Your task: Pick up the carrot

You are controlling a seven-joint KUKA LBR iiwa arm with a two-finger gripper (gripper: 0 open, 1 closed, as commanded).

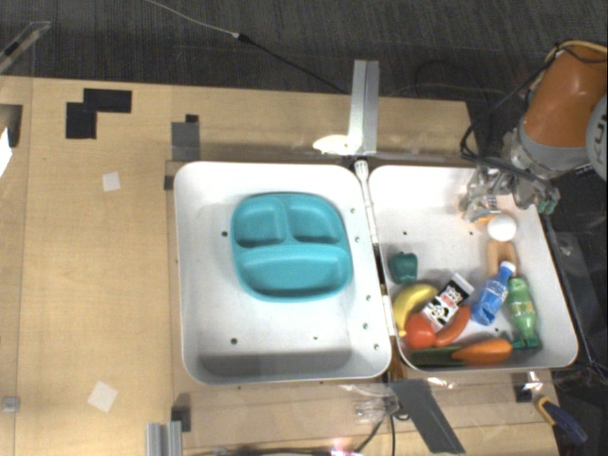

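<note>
- One carrot (483, 351) lies flat along the near edge of the right bin (427, 202), towards its near right corner.
- One tool (501, 196) is over the bin's far right corner, well apart from the carrot; whether it is open or closed I cannot tell.
- Between them: one white egg (501, 227), one blue bottle (492, 296), one green bottle (522, 313).
- Left of the carrot: one tomato (419, 332), one banana (412, 299), one black-and-white box (446, 302), one green pepper (404, 266).
- The left bin (209, 350) holds one teal tray (288, 245).
- Two bins sit side by side on the table (85, 283).
</note>
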